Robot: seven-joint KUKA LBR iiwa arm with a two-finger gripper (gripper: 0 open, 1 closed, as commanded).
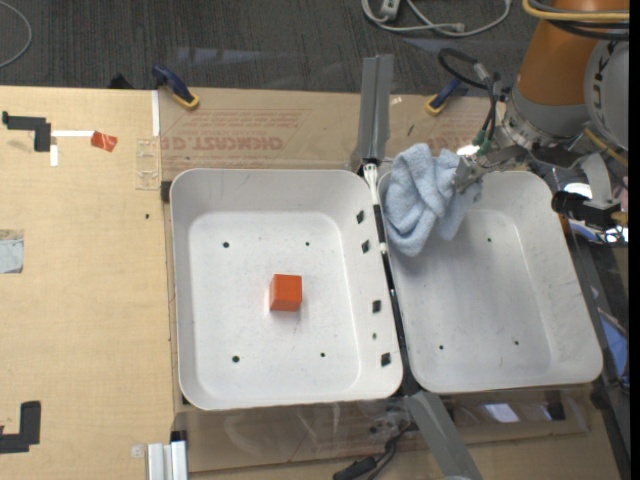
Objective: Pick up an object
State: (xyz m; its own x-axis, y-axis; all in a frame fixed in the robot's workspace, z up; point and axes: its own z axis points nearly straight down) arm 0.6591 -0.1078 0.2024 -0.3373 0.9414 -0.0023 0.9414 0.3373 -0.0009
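Cardboard sheet (260,133) at bench's far edge, behind the left bin (190,268): printed lettering, upside down, reads roughly "CHEMCAST GP". No other legible text.

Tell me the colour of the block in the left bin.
The block is orange-red, plain and unpatterned, seen clearly in the camera view against the white left bin.

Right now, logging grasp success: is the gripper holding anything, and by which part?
The gripper pinches the light blue cloth by its upper right edge, over the right bin.
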